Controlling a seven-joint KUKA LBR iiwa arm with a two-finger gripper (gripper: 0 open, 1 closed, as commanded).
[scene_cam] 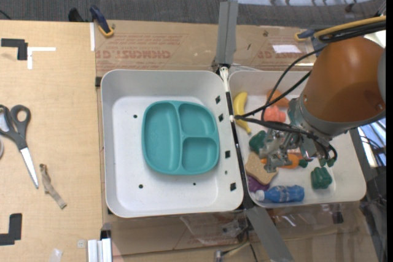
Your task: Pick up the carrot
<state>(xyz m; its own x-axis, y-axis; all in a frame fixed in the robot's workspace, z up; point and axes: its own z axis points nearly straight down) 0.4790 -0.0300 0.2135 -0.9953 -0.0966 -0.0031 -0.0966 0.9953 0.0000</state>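
From above, the desk (49,132) is tan board, with dark grey carpet beyond it. Scissors (18,138) lie at its left. Cardboard behind the bins carries red mirrored lettering, not readable. The left bin (116,150) holds a teal divided plate (181,138). In the right bin (350,187), the tool (279,153) hangs over the orange carrot (296,161); whether it grips it, I cannot tell.

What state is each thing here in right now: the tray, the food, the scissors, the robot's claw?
Teal tray: lying flat in the left bin, compartments bare.
Banana: lying in the right bin.
Blue bottle: on its side.
Carrot: lying under the gripper, partly hidden.
Scissors: closed, on the bench.
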